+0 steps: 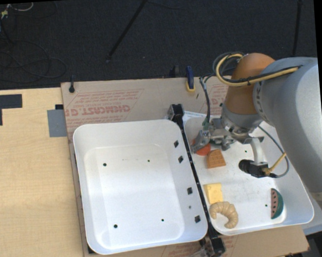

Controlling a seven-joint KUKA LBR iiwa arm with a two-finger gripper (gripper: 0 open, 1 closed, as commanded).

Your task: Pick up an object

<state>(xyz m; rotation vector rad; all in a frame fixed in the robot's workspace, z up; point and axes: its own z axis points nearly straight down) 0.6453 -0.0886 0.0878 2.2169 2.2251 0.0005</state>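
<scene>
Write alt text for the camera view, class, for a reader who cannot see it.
A grey robot arm reaches from the right over the right-hand bin, its gripper low beside a red object and a brown toast-like piece. Nearer the front lie a yellow square, a croissant and a watermelon slice. The left-hand bin sits alongside.

Two white bins (137, 238). One croissant (225, 212), one yellow square (214, 193), one brown cracker (215, 159), one watermelon slice (276, 204), one red piece (202, 148).

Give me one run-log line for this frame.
gripper: low in right bin | nearest: red object, brown block | grasp: unconfirmed
</scene>
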